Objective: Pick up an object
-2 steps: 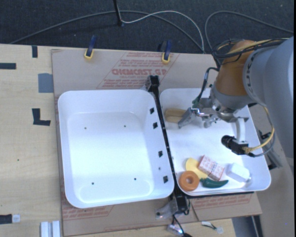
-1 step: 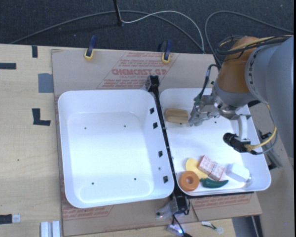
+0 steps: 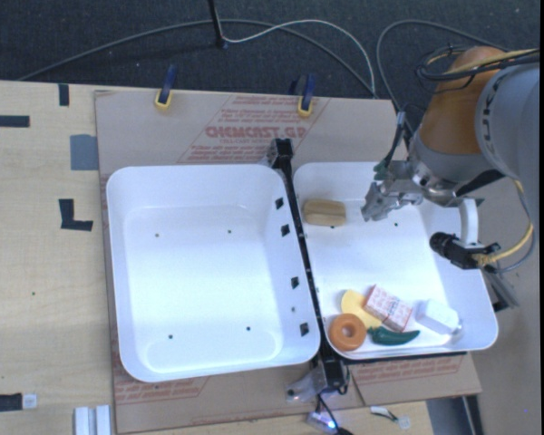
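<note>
We see two glossy white plastic bins (image 3: 199,279) on a tan cardboard sheet (image 3: 245,125) printed with red lettering. In the right one lie a tan rectangular block (image 3: 325,212), an orange ring (image 3: 348,332), a dark green pepper (image 3: 394,336) and a small red-and-white patterned box (image 3: 390,307) — beside a yellow piece (image 3: 355,303).

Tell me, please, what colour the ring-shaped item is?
Orange, the doughnut-like ring, in the camera view.
</note>
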Robot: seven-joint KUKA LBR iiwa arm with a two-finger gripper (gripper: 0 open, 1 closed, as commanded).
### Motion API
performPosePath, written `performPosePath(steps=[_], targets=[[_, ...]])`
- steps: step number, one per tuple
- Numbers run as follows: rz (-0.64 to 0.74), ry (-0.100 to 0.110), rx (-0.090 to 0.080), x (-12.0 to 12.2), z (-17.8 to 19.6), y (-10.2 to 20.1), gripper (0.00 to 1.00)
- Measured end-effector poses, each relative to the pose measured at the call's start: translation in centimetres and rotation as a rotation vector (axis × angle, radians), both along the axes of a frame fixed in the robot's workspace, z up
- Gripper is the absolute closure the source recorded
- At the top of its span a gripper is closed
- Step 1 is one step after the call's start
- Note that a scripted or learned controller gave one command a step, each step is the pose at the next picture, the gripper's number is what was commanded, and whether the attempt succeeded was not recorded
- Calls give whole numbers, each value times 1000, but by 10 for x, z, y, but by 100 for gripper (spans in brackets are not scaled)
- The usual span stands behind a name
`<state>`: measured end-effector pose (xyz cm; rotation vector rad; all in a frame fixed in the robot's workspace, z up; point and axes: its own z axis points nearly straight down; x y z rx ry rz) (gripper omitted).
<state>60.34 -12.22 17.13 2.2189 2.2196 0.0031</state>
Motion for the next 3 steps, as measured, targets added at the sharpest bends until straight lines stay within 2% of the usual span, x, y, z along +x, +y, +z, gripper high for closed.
performPosePath(steps=[1,3], targets=[[0,1,0,0,33,0,100],[5,4,2,-44,48,116,100]])
